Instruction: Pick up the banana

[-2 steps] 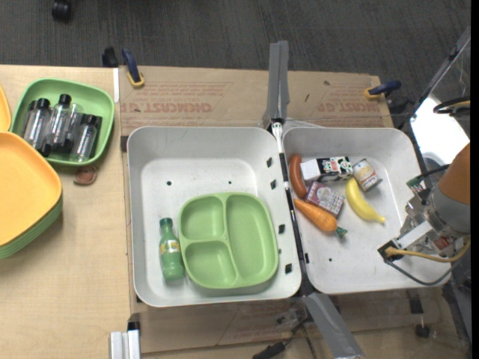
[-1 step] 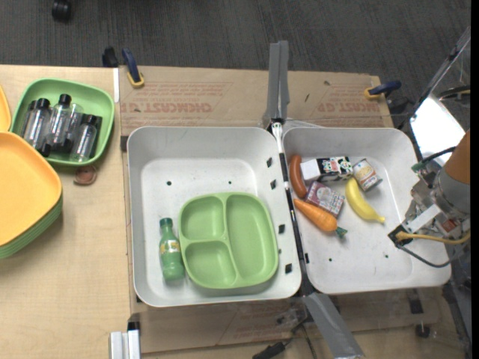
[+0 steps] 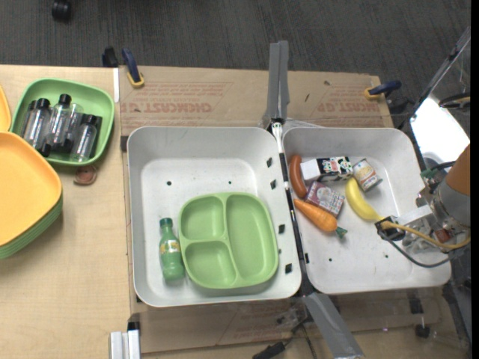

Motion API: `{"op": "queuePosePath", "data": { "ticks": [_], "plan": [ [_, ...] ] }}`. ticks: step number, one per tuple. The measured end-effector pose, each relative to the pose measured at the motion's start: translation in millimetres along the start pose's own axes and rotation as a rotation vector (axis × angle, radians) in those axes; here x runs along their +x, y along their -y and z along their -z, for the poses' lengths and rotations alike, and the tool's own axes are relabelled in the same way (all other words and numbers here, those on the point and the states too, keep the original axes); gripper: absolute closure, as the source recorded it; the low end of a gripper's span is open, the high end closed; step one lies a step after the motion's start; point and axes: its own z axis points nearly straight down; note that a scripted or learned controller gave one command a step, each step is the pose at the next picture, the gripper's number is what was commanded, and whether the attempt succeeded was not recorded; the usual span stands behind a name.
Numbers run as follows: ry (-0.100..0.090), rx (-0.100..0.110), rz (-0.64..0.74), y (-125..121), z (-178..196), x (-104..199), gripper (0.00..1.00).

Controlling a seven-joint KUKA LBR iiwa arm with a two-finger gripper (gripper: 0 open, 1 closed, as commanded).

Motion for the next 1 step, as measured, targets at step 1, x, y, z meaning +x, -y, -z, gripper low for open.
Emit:
{"op": "queuePosePath", "data": {
  "ticks": [1],
  "plan": [
    [0.004,-0.004,0.046,-11.1,21.8,42.2,1.0]
  ]
}}
